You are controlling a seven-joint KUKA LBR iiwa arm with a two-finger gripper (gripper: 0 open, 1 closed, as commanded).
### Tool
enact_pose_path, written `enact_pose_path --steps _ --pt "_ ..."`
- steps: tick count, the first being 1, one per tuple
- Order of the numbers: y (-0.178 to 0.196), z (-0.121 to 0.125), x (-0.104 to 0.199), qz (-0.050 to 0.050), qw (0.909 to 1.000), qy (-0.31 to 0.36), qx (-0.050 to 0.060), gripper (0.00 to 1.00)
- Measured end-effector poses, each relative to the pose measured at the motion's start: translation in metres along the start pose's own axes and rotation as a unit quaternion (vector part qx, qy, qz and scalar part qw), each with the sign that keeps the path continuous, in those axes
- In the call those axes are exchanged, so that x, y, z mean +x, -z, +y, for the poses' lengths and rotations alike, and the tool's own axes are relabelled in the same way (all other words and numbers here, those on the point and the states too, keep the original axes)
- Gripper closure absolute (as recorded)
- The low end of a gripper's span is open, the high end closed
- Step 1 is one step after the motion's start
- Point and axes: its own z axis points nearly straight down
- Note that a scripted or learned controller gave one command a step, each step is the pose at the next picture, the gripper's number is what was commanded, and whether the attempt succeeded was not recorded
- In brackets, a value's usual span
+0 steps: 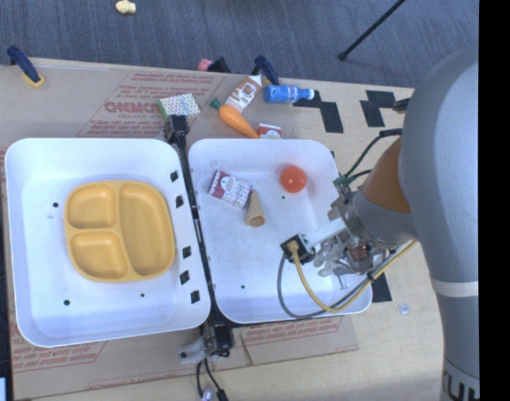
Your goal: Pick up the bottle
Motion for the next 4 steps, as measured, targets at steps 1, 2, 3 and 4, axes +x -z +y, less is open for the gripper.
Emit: enact_pose_path --steps 1,2,3,4 --pt "-0.026 0.025 -0.006 -0.001 1.0 -0.001 0.001 1.0" --pt "0.047 0.001 0.0 0.0 1.0 0.001 0.0 1.0" --pt "0.004 -0.064 0.013 -0.001 0.9992 0.039 0.0 1.0" --pt "0.182 -0.014 0.003 0.0 0.9998 0.021 -0.001 1.0"
